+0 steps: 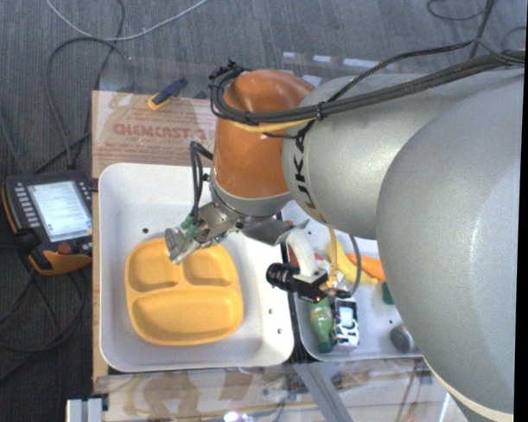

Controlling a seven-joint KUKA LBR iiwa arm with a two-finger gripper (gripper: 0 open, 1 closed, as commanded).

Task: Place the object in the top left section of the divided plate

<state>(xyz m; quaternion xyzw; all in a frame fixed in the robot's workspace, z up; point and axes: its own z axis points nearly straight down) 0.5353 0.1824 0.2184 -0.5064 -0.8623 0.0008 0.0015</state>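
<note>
A yellow divided plate [187,314] lies in the left white bin [126,192], with two small sections at the top and one long section below. My gripper [181,244] hangs low over the plate's upper edge, about where the ridge between the two top sections begins. A small green bit [189,221] shows on the gripper just above its tip; I cannot tell what it is. The grey arm with its orange band [254,136] covers much of the right side of the view.
The right bin [304,344] holds a green bottle [321,324], an orange piece [371,268], a white and black item [347,325] and a grey item [400,339]. A teach pendant [52,214] lies on the floor at left. A cardboard sheet [150,133] sits behind the left bin.
</note>
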